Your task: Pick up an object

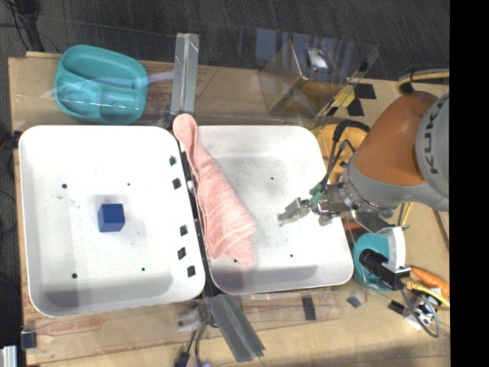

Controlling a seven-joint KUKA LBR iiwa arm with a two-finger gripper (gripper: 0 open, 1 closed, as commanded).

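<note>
Two shallow white bins are seen side by side on the bench. In the left bin [46, 205] a small blue cube [111, 217] rests on the floor, somewhat left of centre and apart from every wall. A pink cloth [218, 197] is draped along the left wall of the right bin [306, 270], its upper end lying over the rim at the far left corner and its lower end spread on the floor near the front left corner. The gripper [289, 214] is positioned low over the right bin's floor, towards the right wall, pointing left; nothing is seen between its fingers, and whether they are parted or closed cannot be told. A teal plastic container [101, 83] lies on the bench behind the left bin's far left corner.
</note>
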